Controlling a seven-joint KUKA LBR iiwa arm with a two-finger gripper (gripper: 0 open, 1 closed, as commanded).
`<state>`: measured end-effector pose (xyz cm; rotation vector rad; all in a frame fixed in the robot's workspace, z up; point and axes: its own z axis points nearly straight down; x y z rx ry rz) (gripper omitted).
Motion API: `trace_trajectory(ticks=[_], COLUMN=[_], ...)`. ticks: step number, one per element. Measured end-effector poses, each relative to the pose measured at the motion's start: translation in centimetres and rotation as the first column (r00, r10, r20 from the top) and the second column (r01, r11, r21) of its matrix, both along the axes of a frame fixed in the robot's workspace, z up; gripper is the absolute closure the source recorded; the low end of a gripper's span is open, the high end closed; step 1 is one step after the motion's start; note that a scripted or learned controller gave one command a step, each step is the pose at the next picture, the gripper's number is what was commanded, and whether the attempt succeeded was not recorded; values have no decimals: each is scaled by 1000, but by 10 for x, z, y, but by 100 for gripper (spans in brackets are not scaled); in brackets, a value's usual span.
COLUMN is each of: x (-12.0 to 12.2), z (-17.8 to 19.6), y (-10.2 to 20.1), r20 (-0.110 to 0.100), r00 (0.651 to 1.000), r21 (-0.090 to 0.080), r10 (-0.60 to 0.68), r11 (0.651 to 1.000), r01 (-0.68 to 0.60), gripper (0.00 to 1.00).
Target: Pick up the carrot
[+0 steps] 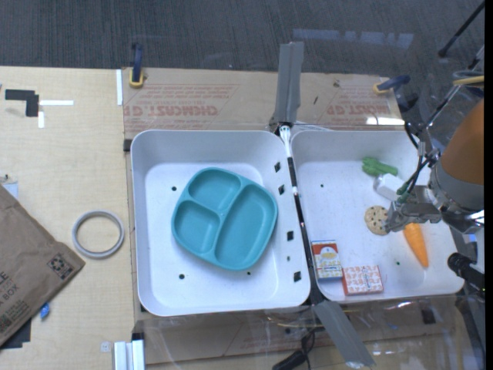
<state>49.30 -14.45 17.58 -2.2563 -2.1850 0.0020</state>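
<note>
Gripper (400, 216) sits at carrot's (417, 245) top end near bin's (431, 284) right edge; grip state unclear. Centre over carrot before closing.

Bright, even overhead light. Soft short shadows under the teal three-compartment plastic plate (224, 217) and inside the shallow white plastic bins (146, 206). Mild glare on the bin rims. Slightly soft focus overall; dark carpet top underexposed.
</note>
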Motion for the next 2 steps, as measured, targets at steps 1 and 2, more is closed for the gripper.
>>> trace_trajectory(ticks=[1, 2], x=[-16, 52], z=[-85, -84], y=[-57, -43], r20=[0, 0], r00=[967, 968], r21=[1, 0], r10=[254, 251], r11=[967, 968], r01=[-254, -251], gripper=[100, 100])
